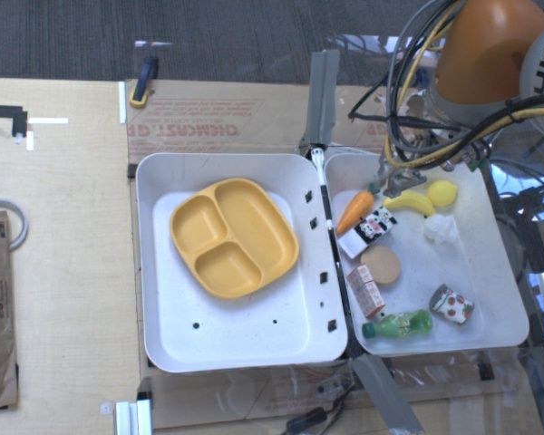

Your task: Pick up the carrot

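Carrot (pixel 354 212) in the right bin (pixel 503 270), against its left wall, long axis slanting from near-left to far-right. Gripper (pixel 392 178) just right of the carrot's far, leafy tip, beside a banana (pixel 412 203); its opening cannot be told.

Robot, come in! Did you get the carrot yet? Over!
Gripper low in right bin, grip unclear. Carrot lying by the divider, not lifted. Banana and small carton crowd it.
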You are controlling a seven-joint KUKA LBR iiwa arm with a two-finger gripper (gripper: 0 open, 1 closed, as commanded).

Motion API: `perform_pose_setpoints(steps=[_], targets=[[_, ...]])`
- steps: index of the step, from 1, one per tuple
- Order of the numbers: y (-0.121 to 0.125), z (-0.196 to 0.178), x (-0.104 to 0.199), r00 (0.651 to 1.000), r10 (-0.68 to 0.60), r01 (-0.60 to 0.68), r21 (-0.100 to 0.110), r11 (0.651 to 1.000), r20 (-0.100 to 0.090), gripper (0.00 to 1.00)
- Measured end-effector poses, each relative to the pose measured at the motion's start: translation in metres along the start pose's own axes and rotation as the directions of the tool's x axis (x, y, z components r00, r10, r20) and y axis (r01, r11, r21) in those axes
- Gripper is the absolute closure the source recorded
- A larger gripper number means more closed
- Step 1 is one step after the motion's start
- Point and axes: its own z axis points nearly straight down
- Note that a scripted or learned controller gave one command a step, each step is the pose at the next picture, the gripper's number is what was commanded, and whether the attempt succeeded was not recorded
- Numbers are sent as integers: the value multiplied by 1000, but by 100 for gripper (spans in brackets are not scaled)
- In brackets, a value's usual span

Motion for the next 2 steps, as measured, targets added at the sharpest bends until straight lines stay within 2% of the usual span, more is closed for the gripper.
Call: perform_pose_setpoints(steps=[1, 2], targets=[[-92, -40, 36, 1000, -6, 6, 4, 1000, 2, 100], [-29, -52, 17, 981, -192, 192, 1, 981, 0, 100]])
